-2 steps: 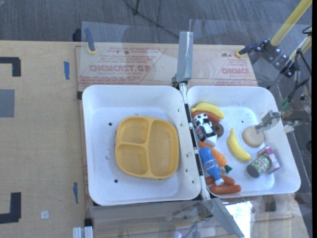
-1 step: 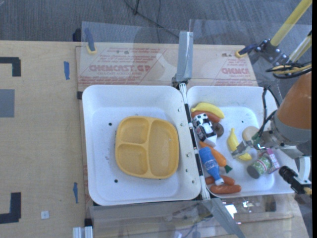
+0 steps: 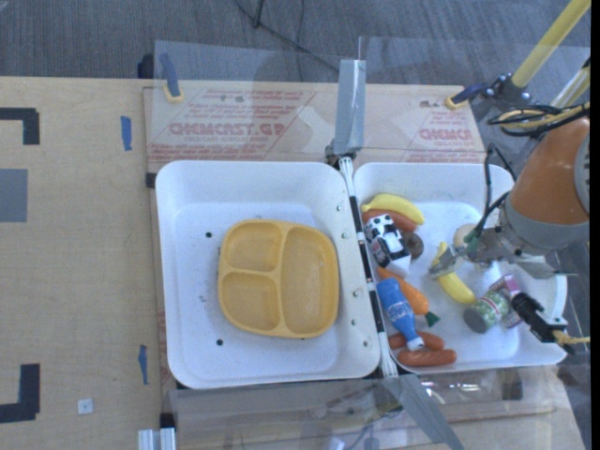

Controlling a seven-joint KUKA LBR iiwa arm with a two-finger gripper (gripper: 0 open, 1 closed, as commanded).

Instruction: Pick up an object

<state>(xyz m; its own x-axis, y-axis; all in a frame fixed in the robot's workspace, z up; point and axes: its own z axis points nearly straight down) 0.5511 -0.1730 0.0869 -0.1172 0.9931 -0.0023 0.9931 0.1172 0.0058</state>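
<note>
Tool [image 3: 448, 262] sits low in the right bin [image 3: 534, 345], over the small banana [image 3: 457, 288]; can't tell its state. Looks like the approach/grasp step, nothing visibly held. Next: close on the banana, lift straight, avoid the can [image 3: 491, 308] just beside it.

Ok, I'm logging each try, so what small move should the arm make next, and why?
Probably a short descent straight down: the gripper hangs in the right bin just above a small yellow banana-like piece, which lies free beside the can.
</note>
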